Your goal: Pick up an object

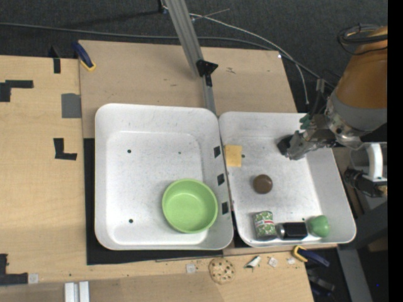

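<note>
green bowl (189, 206), left bin (113, 124), brown ball (262, 183)

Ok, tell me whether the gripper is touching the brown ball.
Apart. The camera view shows bare white bin floor between the gripper and the brown ball.

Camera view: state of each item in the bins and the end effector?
green bowl: upright, open side up, left bin.
yellow block: flat, right bin, near its left wall.
brown ball: resting mid right bin.
green can: at the front wall.
black-and-green bottle: lying on its side beside the can.
end effector: over the right bin, nothing visibly held.
</note>
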{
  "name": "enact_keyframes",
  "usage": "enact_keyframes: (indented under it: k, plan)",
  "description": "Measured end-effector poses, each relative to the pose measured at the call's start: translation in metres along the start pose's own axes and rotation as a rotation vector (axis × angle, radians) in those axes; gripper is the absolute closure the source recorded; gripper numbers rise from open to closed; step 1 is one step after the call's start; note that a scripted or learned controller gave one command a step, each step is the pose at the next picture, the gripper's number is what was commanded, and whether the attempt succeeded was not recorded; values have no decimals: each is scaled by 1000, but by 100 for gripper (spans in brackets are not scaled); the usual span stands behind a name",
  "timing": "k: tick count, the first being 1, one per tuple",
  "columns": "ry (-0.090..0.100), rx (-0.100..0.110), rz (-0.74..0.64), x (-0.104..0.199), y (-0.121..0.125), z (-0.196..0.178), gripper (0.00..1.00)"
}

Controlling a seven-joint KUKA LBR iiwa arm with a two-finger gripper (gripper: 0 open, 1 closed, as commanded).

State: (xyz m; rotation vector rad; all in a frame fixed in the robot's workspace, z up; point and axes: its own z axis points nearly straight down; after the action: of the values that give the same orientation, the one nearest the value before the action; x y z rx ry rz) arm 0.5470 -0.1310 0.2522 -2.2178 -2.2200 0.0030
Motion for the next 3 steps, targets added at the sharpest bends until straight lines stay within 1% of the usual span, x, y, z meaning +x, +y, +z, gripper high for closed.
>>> enact_keyframes:
  k: [1, 2, 3]
  plan:
    - [0, 0, 0, 0, 0, 0, 0]
    - [-1, 7, 1, -6, 2, 49, 0]
    - [0, 8, 0, -3, 10, 108, 0]
